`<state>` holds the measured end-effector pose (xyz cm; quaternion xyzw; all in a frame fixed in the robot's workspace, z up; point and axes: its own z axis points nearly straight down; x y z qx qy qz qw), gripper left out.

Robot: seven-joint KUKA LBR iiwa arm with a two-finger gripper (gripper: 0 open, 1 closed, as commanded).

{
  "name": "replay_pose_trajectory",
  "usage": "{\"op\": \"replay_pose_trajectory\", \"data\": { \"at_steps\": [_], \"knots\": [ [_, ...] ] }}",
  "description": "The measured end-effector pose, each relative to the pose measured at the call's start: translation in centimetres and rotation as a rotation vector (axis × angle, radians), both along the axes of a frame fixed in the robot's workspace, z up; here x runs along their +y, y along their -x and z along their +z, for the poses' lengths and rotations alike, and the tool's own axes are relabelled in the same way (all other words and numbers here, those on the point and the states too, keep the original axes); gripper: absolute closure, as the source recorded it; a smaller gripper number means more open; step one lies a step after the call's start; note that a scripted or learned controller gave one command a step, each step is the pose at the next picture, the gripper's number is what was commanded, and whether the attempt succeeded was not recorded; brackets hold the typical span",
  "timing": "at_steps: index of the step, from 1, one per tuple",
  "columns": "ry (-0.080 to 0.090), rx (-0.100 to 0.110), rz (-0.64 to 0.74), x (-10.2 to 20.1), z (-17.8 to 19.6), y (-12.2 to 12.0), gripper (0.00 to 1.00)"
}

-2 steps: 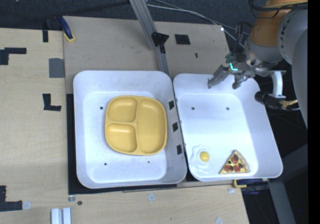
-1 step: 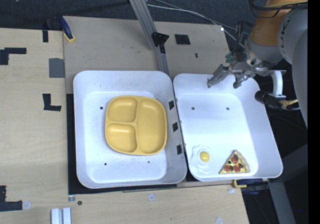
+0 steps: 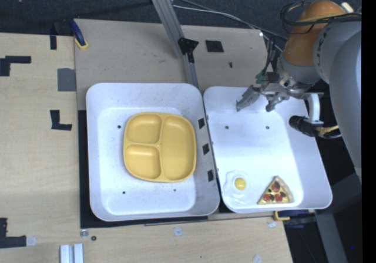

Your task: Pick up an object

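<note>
Jaws [image 3: 258, 102] spread apart, holding nothing, over right bin [image 3: 258, 138].
You see the arm cut off at 3 o'clock. Fried egg [image 3: 237, 184] and pizza slice [image 3: 275, 192] lie at the bin's 6 o'clock; yellow plate [image 3: 159, 147] fills the left bin [image 3: 106, 138].

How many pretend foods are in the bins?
2. A fried egg lies at the near edge of the right bin, and a pizza slice lies beside it, nearer that bin's corner. The yellow plate in the left bin carries none.
</note>
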<state>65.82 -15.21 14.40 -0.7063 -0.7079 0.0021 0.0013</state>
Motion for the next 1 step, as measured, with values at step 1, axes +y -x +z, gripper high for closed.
{"op": "replay_pose_trajectory", "data": {
  "at_steps": [1],
  "knots": [
    [0.0,0.0,0.0,0.1,-5.41,0.11,0.0]
  ]
}}
